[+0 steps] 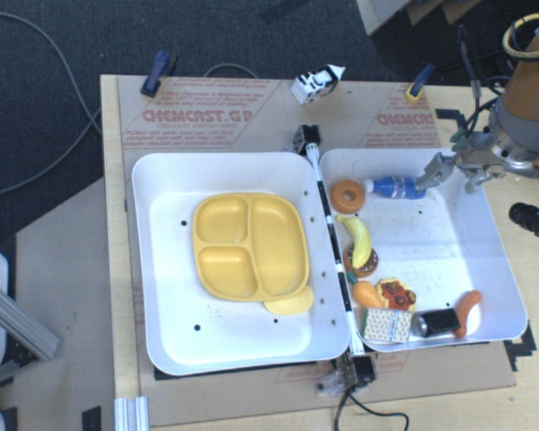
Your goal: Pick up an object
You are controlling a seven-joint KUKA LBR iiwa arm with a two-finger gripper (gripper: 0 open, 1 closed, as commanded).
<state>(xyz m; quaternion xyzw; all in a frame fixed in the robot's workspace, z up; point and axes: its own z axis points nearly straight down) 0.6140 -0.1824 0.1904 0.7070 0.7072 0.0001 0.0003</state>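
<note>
While the gripper point(451, 167) hovers at the right bin's point(499, 241) far edge, fingers apparently apart and empty, the blue bottle point(395, 188) lies just beside them; the approach step likely precedes descent and closure.

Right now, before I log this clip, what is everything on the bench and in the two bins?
Divided tray: one, yellow, left bin.
Flat yellow piece: one, under the tray's near edge.
Doughnut: one, orange-brown, right bin, far left corner.
Bottle: one, blue, right bin's far side.
Banana: one, yellow, right bin's left side.
Sausage: one, orange-red, right bin's near right.
Black block: one, beside the sausage.
Clamps: two, blue, board's far edge.
Black-and-white toy: one, board's far edge.
Gripper: one, grey, at the bottle's right end.
</note>
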